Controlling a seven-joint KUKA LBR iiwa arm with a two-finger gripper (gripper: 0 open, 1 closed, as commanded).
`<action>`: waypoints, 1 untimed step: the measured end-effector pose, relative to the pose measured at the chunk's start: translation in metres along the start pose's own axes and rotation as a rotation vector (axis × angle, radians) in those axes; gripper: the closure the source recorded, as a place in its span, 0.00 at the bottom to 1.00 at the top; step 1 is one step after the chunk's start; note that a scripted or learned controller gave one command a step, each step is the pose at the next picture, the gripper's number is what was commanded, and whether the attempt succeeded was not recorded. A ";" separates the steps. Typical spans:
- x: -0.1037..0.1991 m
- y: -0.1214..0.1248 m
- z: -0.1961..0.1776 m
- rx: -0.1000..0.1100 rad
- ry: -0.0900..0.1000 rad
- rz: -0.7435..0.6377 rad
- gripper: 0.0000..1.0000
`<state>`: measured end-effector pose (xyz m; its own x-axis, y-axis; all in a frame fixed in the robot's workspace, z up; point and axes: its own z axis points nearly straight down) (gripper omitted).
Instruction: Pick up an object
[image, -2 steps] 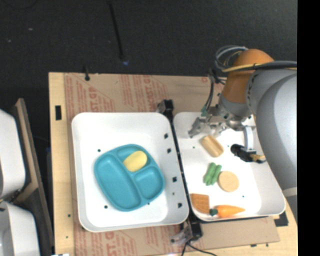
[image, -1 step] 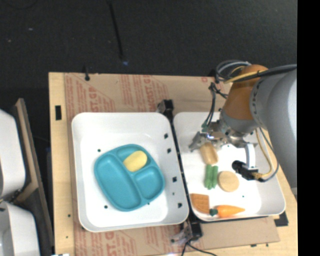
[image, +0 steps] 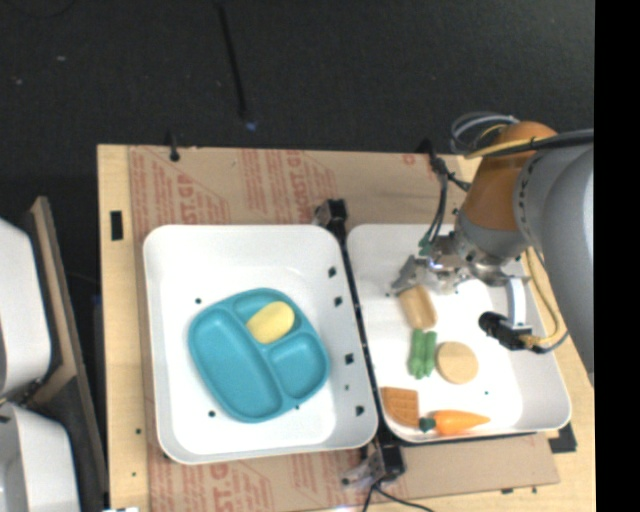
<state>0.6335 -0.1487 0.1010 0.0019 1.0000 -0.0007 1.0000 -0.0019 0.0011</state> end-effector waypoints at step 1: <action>0.000 0.000 -0.011 -0.001 0.000 -0.001 1.00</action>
<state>0.6339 -0.1482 0.1118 0.0008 1.0000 -0.0007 1.0000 -0.0008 0.0021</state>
